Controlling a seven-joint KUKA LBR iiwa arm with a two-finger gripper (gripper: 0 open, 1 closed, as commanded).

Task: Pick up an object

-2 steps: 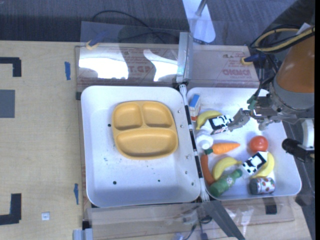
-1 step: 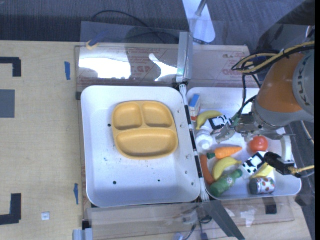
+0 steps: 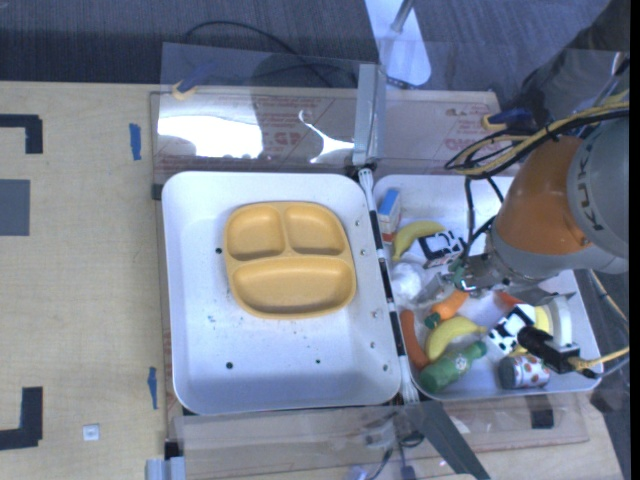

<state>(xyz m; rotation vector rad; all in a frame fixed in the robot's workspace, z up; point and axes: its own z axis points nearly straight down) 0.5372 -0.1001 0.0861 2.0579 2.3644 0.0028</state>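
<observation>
The hand (image 3: 452, 280) is down among toys in the right bin (image 3: 585, 383), grip unreadable; next, close and lift.

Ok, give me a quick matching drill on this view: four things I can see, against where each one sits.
Things:
1. yellow three-compartment plastic plate
2. yellow toy banana
3. green toy bottle
4. orange band on the arm

Places:
A. near front edge of right bin
B. middle of left bin
C. above right bin
D. back part of right bin, by the divider

Pairs: 1-B, 2-D, 3-A, 4-C
</observation>
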